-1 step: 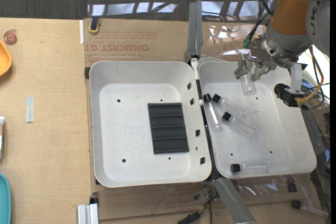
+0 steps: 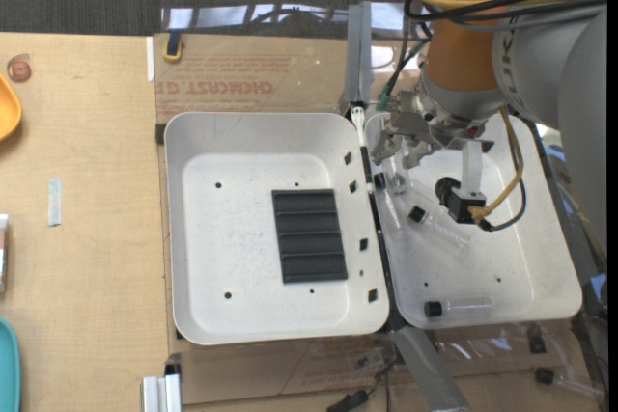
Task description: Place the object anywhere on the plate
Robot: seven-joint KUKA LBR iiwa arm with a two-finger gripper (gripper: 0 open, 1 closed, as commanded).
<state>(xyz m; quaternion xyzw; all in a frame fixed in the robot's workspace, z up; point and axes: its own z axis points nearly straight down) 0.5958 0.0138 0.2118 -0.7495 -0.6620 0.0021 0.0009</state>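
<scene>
The likeliest object is a clear tube with a black cap [image 2: 454, 308], lying flat on the floor of the right-hand bin [image 2: 526, 251], well apart from the dark ribbed plate [image 2: 309, 234] and to that plate's right in the view, a little nearer the camera. A second, smaller clear piece with a dark end [image 2: 422, 215] lies between the plate and that tube, closer to the arm; which of the two is meant I cannot tell. The plate itself sits bare in the middle of the left-hand bin [image 2: 222, 236]. The tool [image 2: 393, 161] hangs over the right bin's floor, up and to the right of the plate, beside the wall the bins share; whether it is apart or together cannot be told, and nothing is visibly held. I judge the pick not yet done: the next move calls for settling over one clear piece and gripping it, then crossing to the plate.
</scene>
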